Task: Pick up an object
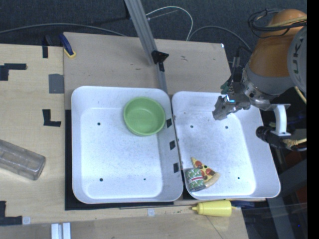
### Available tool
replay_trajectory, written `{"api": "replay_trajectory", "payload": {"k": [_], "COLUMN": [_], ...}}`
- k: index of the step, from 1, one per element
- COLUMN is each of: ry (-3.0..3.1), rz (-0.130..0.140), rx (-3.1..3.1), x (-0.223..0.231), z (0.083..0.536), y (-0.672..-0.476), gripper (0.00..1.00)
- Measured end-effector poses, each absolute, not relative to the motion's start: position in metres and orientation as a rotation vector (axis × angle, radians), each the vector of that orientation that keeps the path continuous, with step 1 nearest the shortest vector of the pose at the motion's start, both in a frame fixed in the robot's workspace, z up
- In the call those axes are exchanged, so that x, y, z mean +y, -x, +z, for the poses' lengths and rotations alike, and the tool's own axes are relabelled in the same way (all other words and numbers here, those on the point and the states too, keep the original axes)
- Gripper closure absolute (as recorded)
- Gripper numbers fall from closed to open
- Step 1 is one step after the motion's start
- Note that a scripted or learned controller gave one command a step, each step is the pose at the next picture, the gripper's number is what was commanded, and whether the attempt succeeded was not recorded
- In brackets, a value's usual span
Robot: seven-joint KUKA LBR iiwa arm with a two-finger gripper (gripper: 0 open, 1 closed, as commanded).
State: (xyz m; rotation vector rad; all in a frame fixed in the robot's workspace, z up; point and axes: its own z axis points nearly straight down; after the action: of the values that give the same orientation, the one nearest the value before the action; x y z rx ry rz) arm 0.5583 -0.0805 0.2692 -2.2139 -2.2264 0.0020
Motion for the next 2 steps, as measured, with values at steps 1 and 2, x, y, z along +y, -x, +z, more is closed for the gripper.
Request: {"api": "replay_trajectory", "payload": {"k": [1, 2], "ry": [2.213, 2.214], "rz": [0.003, 0.000], "rx": [-2.226, -2.228], "x": [-0.034, 0.010], "z": [0.251, 0.247], "y": [-0.574, -0.603], "gripper": [1.00, 1.00]}}
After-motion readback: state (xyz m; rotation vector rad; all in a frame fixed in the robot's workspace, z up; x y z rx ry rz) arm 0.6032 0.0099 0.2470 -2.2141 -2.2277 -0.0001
